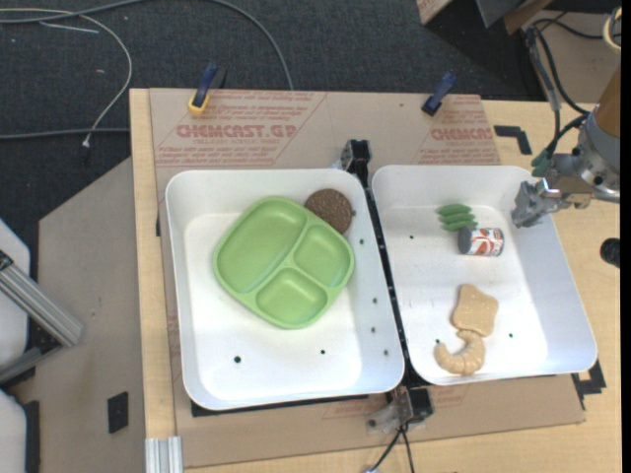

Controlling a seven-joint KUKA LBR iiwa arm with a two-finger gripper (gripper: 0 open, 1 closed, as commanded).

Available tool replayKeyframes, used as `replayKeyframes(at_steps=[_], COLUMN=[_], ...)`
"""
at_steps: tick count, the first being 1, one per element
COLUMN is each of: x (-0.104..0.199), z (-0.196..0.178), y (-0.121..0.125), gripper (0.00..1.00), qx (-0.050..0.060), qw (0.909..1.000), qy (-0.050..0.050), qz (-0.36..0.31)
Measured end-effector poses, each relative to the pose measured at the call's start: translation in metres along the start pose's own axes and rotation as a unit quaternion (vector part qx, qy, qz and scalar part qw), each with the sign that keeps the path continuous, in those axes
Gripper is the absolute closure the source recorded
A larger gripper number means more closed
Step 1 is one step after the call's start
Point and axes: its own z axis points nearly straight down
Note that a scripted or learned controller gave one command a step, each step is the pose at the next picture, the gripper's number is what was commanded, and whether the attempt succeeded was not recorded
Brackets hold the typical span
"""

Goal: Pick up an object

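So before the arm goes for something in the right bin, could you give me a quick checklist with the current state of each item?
1. Gripper carries nothing: ok.
2. Finger opening: cannot tell.
3. Soda can reachable, lying on its side near the gripper: ok.
4. Can free of neighbours: not ok, green item lies close against it.
5. Tan toast-shaped piece and curled piece lie apart from the can: ok.
6. Gripper above a target: not ok, it sits at the right bin edge.
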Motion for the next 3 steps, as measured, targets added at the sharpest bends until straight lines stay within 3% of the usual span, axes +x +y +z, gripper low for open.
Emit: replayKeyframes(at_steps=[1, 3], x=[0.000, 0.100], z=[-0.018, -0.006], y=[0.001, 0.038], gripper=[1.00, 1.00], qx=[0.001, 0.002], qw=[1.0000, 1.0000], qy=[0.000, 0.001], qz=[0.000, -0.002])
